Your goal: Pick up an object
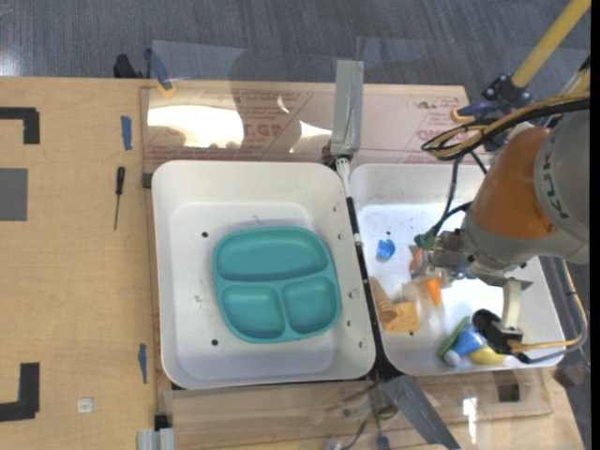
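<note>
My claw (427, 262) hangs over the right bin (394, 190), approx mid-bin, left of centre. Can't tell from this angle whether it's spread or pinched. Orange piece (433, 292) lies just beside it on the near side; whether they touch is unclear. Small blue bit (385, 248) sits to the left, near the dividing wall. Tan block (401, 318) & brown stick (379, 292) at front-left, touching. Green-blue item (458, 344) w/ a yellow one (487, 353) at the front edge. Left bin (178, 204) holds a teal divided plate (277, 282).
</note>
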Robot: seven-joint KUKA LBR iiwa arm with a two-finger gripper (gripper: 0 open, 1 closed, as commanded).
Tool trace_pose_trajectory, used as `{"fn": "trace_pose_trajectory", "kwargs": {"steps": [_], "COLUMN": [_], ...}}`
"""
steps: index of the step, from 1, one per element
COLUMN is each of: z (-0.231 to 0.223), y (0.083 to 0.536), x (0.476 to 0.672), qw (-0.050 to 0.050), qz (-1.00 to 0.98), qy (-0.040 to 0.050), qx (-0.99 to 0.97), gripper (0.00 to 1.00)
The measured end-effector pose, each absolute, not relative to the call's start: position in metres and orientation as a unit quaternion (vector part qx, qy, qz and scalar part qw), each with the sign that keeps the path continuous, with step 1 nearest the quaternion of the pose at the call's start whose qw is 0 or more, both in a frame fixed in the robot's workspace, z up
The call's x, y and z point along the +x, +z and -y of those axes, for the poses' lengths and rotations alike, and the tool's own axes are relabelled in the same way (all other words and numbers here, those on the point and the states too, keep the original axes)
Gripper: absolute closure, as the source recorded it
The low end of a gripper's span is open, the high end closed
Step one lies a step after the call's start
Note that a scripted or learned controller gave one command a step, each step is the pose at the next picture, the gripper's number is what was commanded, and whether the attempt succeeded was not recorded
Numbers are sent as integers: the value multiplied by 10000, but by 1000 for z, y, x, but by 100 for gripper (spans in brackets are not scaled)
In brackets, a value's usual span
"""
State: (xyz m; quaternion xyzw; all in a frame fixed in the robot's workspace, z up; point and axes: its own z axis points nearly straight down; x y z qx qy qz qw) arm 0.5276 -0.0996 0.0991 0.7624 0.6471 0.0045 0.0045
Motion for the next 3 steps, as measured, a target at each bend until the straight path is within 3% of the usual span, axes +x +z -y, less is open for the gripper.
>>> {"fn": "trace_pose_trajectory", "kwargs": {"steps": [1,2,3], "z": [150,72,19], "y": [87,243,244], "x": [536,518,586], "qw": [22,25,-6], "qz": [-7009,-6278,-6241], "qy": [18,44,1], "qx": [7133,7783,7813], "gripper": [100,100,100]}}
